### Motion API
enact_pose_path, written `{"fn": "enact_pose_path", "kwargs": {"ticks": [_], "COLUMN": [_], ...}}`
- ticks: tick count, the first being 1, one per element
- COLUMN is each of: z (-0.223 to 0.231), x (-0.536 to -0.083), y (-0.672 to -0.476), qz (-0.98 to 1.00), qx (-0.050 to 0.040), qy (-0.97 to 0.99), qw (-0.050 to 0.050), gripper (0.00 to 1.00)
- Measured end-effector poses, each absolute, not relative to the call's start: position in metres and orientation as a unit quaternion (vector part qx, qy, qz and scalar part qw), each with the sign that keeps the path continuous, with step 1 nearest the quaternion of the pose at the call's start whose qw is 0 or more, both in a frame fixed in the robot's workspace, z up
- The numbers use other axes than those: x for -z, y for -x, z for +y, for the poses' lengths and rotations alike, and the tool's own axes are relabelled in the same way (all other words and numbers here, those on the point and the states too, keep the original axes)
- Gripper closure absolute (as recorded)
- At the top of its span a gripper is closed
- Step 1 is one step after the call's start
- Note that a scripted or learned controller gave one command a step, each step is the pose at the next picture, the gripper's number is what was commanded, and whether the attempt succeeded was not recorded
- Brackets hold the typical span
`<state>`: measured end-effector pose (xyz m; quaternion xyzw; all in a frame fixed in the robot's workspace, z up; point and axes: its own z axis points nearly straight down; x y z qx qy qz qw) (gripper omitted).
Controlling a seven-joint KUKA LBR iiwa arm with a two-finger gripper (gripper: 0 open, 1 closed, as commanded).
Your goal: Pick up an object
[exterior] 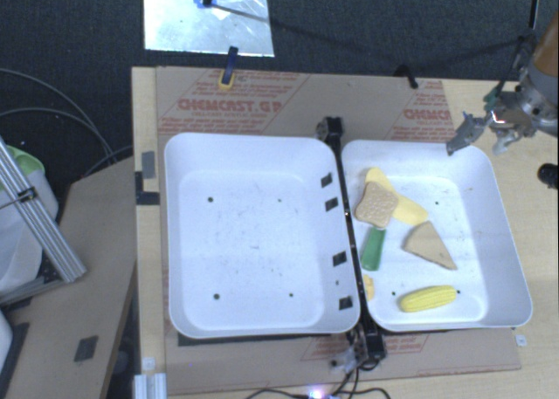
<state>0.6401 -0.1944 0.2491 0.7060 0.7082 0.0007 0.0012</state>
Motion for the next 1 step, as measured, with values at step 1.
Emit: {"fn": "enact_pose_path", "kwargs": {"ticks": [1], "z": [-0.2071], "x": [-0.1489], "y": [-0.5791], "qz": [0.706], "qx": [0.0023], "qy": [-0.708], "qw": [-0.004], "gripper": [0.00]}}
